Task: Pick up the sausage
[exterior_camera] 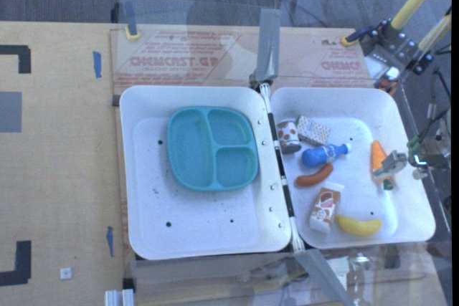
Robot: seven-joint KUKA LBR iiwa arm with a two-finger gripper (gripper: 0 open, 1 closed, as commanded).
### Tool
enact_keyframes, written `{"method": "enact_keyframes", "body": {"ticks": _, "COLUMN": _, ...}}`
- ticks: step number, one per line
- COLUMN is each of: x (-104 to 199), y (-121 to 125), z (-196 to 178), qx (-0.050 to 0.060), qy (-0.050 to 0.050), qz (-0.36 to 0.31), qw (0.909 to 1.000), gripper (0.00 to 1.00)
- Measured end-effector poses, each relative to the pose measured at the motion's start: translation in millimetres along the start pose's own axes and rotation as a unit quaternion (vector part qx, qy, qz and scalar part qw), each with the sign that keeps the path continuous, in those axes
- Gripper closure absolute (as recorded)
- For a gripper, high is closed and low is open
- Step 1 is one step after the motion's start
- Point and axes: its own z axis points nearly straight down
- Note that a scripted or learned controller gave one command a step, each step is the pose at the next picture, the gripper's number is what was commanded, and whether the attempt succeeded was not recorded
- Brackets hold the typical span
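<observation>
the sausage (315, 175) lies on the floor of the right bin (412, 222), a little toward nine o'clock from the bin's centre, angled with one end up toward two o'clock. the gripper (393, 164) sits at the bin's three o'clock side, well apart from the sausage; it is too small and dark here to tell how its jaws stand, though nothing of the sausage is in them.

the main risk is a crowded pick. the blue bottle (321, 154) lies just beside the sausage at its twelve o'clock, nearly touching — a descent slightly off would likely close on the bottle or knock both aside. the sausage is round and smooth, so a grip across its length rather than its width could, i judge, squirt it out or roll it away.

at six o'clock of the sausage stands a small carton (324, 208), near but apart, with a banana (359, 226) beyond at five o'clock. a brown-and-white can (288, 135) and a checked packet (313, 130) sit at eleven and twelve o'clock. a carrot (377, 155) lies right beside the gripper and could be nudged as the arm moves across. the left bin (143, 226) holds a teal divided plate (213, 147), out of the way.
</observation>
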Motion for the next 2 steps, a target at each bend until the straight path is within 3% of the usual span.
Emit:
{"method": "enact_keyframes", "body": {"ticks": 1, "x": -12.2, "y": 63.1, "z": 106.3, "qx": -0.002, "qy": 0.005, "qz": 0.085, "qw": 0.9963, "gripper": 0.00}}
{"method": "enact_keyframes", "body": {"ticks": 2, "x": -15.3, "y": 62.1, "z": 97.0, "qx": -0.002, "qy": 0.002, "qz": 0.087, "qw": 0.9962, "gripper": 1.00}}
